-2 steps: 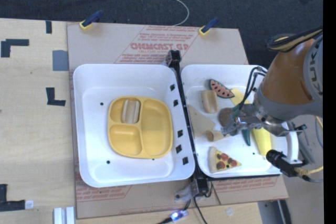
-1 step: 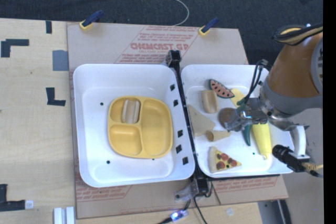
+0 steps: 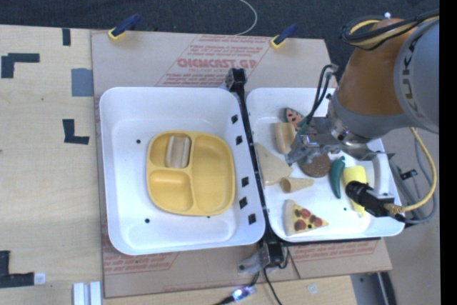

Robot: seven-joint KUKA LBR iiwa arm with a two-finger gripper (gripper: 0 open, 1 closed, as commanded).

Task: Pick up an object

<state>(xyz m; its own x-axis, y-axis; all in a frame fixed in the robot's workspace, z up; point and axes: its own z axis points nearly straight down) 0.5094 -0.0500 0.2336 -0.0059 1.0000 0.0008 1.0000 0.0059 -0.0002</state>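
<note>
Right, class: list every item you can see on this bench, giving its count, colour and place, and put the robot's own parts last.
bins: two, white, side by side on the bench
tray: one, yellow, three compartments, in the left bin
block: one, pale tan, in the tray's upper-left compartment
pizza slices: two, tan with red spots, right bin, one near the front edge, one near the back
cone: one, tan, middle of the right bin
cookie: one, brown, right bin, under the gripper
pepper: one, green, right bin
clamps: two, blue and yellow, back edge of the board
arm: one, grey and orange, from the right
gripper: one, metal, over the right bin
</note>
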